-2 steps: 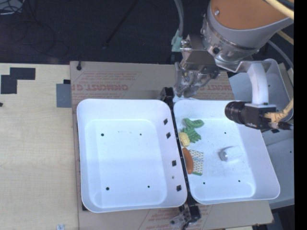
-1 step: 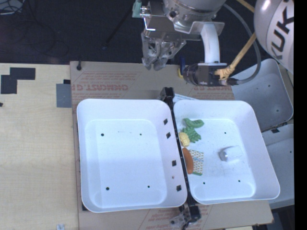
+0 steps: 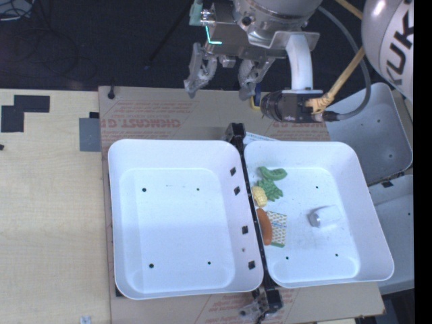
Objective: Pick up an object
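My gripper (image 3: 223,81) hangs high above the back edge of the bins, open, with nothing between its two fingers (image 3: 198,75). Far below it, in the right bin (image 3: 364,214), several small objects lie near the left wall: a green toy (image 3: 272,181), a yellow corn cob (image 3: 259,196), an orange carrot-like piece (image 3: 264,227) and a speckled translucent packet (image 3: 278,227). A small grey-white block (image 3: 322,217) rests apart from them, toward the bin's middle right.
The left bin (image 3: 128,214) sits beside the right one, with a black divider clip strip (image 3: 246,208) between them. Both stand on a cardboard sheet (image 3: 162,117) over a wooden bench (image 3: 47,201). The arm's body and cables (image 3: 337,79) fill the top right.
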{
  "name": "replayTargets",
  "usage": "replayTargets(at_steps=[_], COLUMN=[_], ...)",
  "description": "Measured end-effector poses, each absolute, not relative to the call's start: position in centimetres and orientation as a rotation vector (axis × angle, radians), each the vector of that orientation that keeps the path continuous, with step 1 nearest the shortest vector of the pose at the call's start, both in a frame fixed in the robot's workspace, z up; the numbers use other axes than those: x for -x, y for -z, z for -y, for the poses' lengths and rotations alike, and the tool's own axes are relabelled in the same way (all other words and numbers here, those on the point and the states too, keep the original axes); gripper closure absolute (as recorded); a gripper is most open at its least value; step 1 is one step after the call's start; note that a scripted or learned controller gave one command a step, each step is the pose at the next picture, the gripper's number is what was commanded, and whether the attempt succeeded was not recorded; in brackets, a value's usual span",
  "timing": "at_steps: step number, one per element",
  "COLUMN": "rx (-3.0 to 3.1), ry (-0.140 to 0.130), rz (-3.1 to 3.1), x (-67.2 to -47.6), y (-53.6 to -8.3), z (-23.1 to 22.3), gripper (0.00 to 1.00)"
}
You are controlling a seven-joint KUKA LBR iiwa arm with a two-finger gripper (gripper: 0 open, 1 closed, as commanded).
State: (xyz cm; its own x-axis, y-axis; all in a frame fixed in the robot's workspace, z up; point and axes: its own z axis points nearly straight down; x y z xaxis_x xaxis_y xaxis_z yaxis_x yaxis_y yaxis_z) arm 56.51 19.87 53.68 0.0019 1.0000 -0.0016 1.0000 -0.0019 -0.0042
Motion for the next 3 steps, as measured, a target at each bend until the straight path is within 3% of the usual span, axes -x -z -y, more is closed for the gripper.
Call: replayTargets(at_steps=[1,2,3], rx=[2.220,2.223,2.238], ry=[-0.003,-0.007,-0.010], rz=[2.223,2.217,2.208], x=[-62.4,-62.2,-59.7], y=[-53.6,-53.7,-53.9], z=[-24.4,-24.2,-10.3], gripper=[0.00,0.00,0.00])
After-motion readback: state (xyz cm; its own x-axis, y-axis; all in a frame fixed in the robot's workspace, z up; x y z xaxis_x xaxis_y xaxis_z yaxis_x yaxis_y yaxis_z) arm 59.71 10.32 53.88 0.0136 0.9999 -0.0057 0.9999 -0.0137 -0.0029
